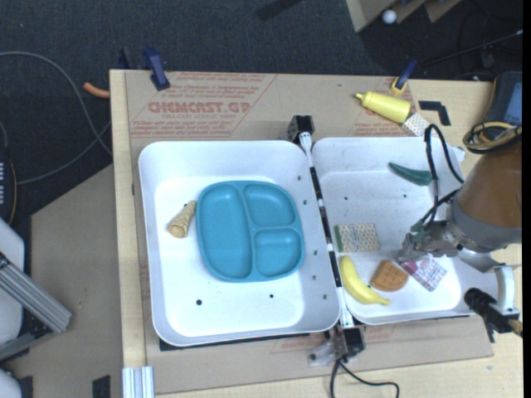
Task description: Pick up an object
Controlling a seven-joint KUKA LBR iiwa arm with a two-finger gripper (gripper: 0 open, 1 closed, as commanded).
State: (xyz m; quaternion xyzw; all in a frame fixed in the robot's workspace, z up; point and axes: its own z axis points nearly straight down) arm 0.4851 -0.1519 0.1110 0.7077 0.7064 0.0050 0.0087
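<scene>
Looking into the right bin (365, 160), you see the hand (417, 249) low over a pink packet (429, 274), its grip unclear. Beside it lie a waffle (388, 276) and banana (358, 283).

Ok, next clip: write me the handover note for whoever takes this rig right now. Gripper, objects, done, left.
Gripper: low in the right white bin, over the pink-and-white packet; finger state unreadable, nothing visibly held.
Right bin: yellow banana, round orange-brown biscuit, speckled square sponge, dark green curved piece.
Left white bin: blue divided plastic tray, tan cone.
Done: no pick visible.
Left: grasp and lift one object.
</scene>
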